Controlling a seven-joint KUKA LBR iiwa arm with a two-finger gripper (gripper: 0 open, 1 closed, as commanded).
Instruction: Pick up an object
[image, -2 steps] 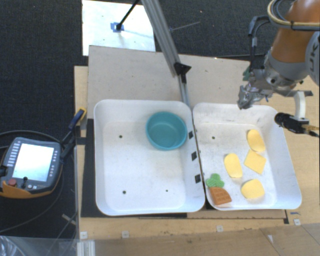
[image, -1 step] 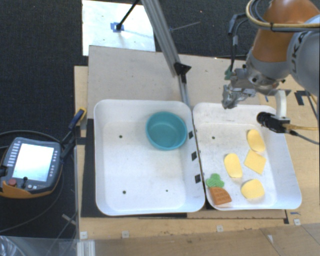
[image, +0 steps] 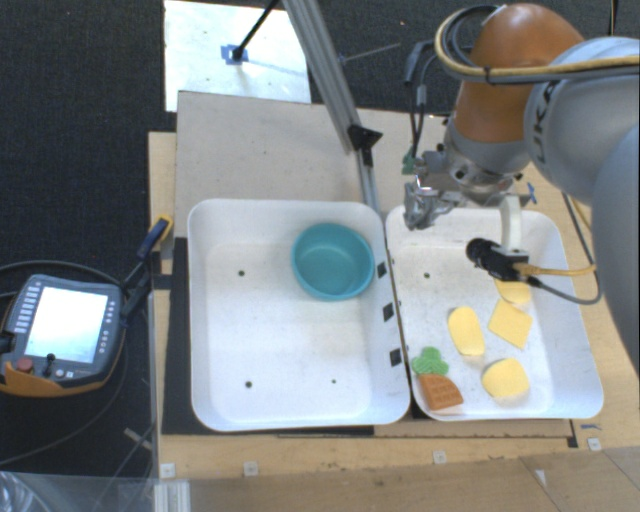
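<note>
The gripper (image: 428, 210), finger state impossible to tell, hovers at the right bin's (image: 575, 400) far corner, well apart from the yellow pieces (image: 466, 331); closing there would likely catch nothing.

Gripper (image: 428, 208): shiny bare metal. Bins (image: 230, 390) under and left of it: smooth white plastic, slight gloss. Bowl (image: 333, 260) left of it: smooth teal plastic. Bench (image: 260, 140) behind: matt, looks like board/wood.

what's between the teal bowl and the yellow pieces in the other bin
In the camera view, the adjoining bin walls with their dark clips, then bare white floor, separate the teal bowl from the yellow pieces.
</note>
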